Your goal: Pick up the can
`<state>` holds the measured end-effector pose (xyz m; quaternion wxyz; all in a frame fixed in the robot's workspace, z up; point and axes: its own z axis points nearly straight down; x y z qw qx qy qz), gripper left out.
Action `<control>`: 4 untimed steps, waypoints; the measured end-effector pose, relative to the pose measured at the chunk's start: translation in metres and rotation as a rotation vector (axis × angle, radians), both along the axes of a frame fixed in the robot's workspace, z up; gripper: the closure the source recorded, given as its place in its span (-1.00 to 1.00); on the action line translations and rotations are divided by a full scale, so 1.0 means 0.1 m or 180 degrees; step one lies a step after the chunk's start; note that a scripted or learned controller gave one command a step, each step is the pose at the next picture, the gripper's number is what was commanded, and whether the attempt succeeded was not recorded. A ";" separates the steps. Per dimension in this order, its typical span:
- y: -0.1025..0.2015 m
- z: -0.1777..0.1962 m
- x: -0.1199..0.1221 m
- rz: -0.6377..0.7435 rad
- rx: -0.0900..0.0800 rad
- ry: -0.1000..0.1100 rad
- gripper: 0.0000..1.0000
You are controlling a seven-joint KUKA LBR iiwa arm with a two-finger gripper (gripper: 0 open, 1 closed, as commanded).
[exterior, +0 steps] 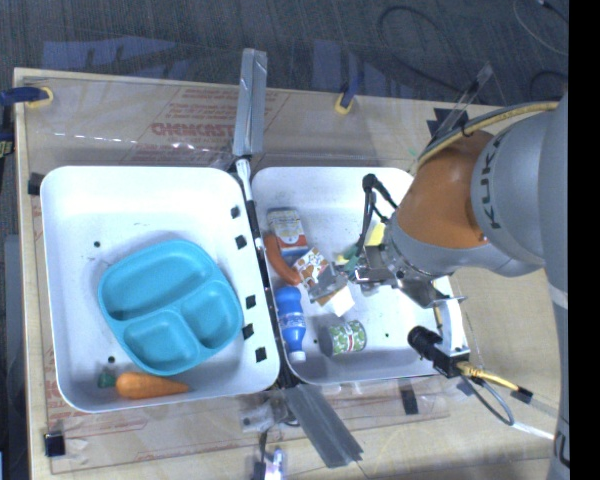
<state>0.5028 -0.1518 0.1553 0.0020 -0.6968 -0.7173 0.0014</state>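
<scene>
So the bench (400, 118) is a light wooden top under a clear, shiny sheet, with a blue clamp (25, 96) on its far left corner and another small blue clip (348, 98) on the far edge. Around it is dark grey carpet with a few black cables looped on it. A metal bar (250, 103) runs along the seam between the two bins.

For writing: there's faded red lettering printed on the bench (195, 128) behind the left bin, but it reads reversed and I can't make it out. "KUKA" is partly visible on the grey arm (510, 198) just past its orange band. The can's label is too small to read.

Left bin (65, 198): a blue divided plate (168, 306) with three compartments sits in the middle, and a carrot (150, 385) lies along the near wall, just beside the plate.

Right bin (325, 183): a small jar or bottle with an orange label (286, 230) is near the far left, with an orange thing (278, 260) just below it, then a blue bottle (291, 320) lying along the left wall. The can (342, 338), with a green label, lies on its side near the front of this bin, just right of the blue bottle. A crinkly packet (312, 266) sits between the jar and the claw.

The claw (342, 280) is down among the clutter just above the can; I can't tell how its jaws are set.
</scene>
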 end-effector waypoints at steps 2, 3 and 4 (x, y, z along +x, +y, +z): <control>0.11 -0.60 -0.27 -0.0717 -0.0071 -0.0051 -1.00; -0.05 -0.63 0.37 -0.0596 -0.0014 -0.0021 -1.00; -0.05 -0.62 0.37 -0.0596 -0.0014 -0.0021 -1.00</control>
